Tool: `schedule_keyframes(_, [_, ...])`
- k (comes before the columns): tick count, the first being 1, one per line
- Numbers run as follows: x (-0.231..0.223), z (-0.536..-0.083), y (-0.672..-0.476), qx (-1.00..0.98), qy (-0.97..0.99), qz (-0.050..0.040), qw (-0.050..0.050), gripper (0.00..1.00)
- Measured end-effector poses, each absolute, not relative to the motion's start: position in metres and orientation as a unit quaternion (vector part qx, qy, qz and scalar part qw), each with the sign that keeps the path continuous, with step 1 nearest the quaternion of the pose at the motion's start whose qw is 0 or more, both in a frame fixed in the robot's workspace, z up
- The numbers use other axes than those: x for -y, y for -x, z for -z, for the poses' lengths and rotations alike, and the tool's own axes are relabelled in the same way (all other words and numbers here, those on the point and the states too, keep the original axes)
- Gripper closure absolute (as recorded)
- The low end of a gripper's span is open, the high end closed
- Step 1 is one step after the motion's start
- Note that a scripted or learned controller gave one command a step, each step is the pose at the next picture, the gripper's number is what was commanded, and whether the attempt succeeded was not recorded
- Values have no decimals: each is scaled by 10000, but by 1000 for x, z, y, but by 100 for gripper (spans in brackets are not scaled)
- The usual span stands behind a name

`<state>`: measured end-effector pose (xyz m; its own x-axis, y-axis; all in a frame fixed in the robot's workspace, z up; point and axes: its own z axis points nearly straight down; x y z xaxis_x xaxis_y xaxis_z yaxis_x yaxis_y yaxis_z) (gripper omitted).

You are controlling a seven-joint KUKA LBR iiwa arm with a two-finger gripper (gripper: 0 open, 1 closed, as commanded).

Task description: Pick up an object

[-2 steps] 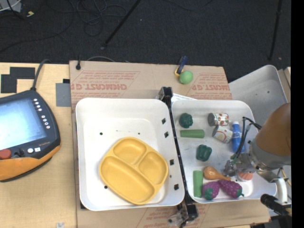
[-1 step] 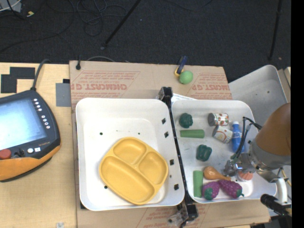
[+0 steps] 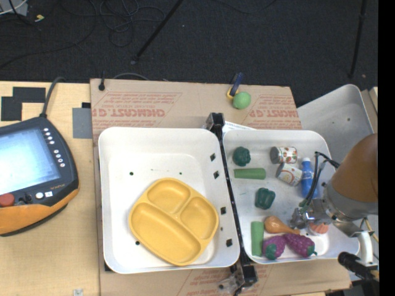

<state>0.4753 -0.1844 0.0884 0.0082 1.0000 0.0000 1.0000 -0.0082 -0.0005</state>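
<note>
Purple toys [image 3: 289,245] crowded beside the gripper [image 3: 307,217], whose grip state cannot be told, could be knocked or mis-grasped

Around the yellow tray [image 3: 174,220] you have bare floor in the left bin [image 3: 123,147], widest behind it. The right bin [image 3: 321,142] is crowded: cans [image 3: 286,164], bottle [image 3: 307,176], peppers [image 3: 265,197] and eggplants [image 3: 290,245] sit close together, with only narrow gaps between.
</note>
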Motion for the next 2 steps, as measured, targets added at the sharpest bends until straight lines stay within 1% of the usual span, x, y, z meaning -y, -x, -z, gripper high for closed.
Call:
schedule_keyframes(1, [151, -88, -476, 7072, 7070, 2, -7, 100])
schedule_keyframes(2, [187, -88, -476, 7071, 7071, 5, 6, 100])
